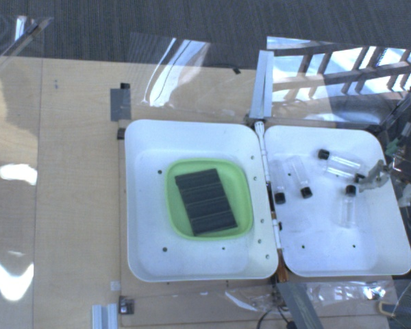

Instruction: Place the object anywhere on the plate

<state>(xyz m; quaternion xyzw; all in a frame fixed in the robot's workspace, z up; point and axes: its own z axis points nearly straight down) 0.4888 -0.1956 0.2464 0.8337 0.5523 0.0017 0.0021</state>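
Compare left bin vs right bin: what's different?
The left bin holds a green plate with a dark ribbed block on it; the right bin holds several small clear vials with black caps, scattered loose. The claw is over the right bin, not the left. Both are shallow, white, similar size.

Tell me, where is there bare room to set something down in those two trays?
In the left bin, a white margin rings the green plate, whose middle is taken by a dark ribbed block. In the right bin, the near half is bare. Its far half is crowded with clear black-capped vials, near the pincer.
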